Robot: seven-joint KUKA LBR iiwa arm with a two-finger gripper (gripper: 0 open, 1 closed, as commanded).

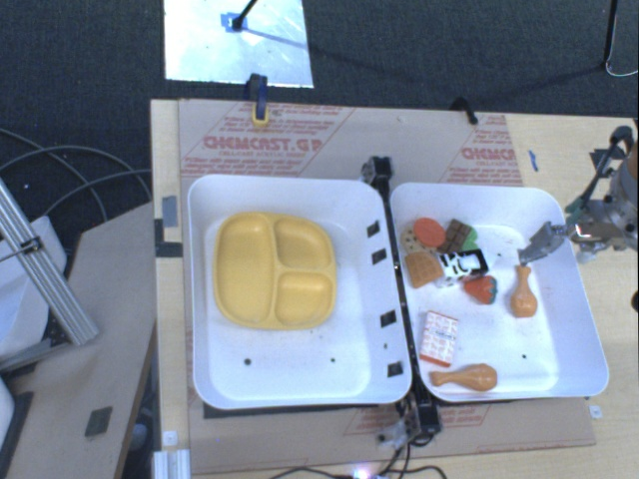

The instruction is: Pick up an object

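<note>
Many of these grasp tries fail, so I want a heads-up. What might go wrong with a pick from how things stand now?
1. The end effector sits near the right bin's far wall, so a descent there may clip the rim.
2. The toy foods by the divider lie packed together; closing there may nudge neighbours or grab two.
3. The drumstick is rounded and tapered, so it may slip out.
</note>
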